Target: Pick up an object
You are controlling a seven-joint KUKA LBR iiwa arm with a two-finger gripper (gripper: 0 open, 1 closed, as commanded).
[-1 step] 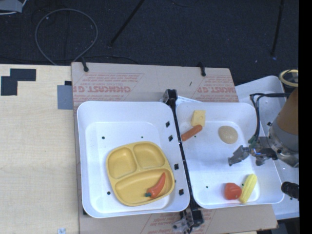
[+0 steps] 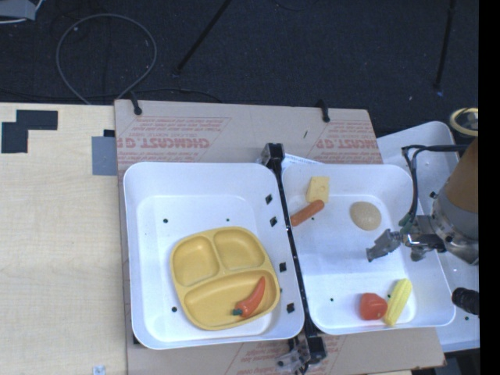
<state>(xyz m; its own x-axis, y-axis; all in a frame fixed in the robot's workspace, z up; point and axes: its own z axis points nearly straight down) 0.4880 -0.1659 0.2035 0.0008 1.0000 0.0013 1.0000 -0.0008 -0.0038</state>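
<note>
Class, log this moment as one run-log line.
hand: over right bin, holding nothing | nearest: beige egg | tray: red pepper, left bin

Two white bins sit side by side on a cardboard sheet [image 2: 195, 135] printed with red lettering. The left bin [image 2: 129, 248] and right bin [image 2: 344, 170] meet along a black strip [image 2: 285, 233]. Two black clips [image 2: 136, 106] hold the sheet's far edge. The sheet overlaps the right edge of a pale wooden tabletop [image 2: 55, 248], which bears a black stepped mark [image 2: 27, 127] and a grey patch [image 2: 103, 155] near its far edge. Beyond it, a cable loop [image 2: 105, 53] lies on dark flooring [image 2: 312, 37].
</note>
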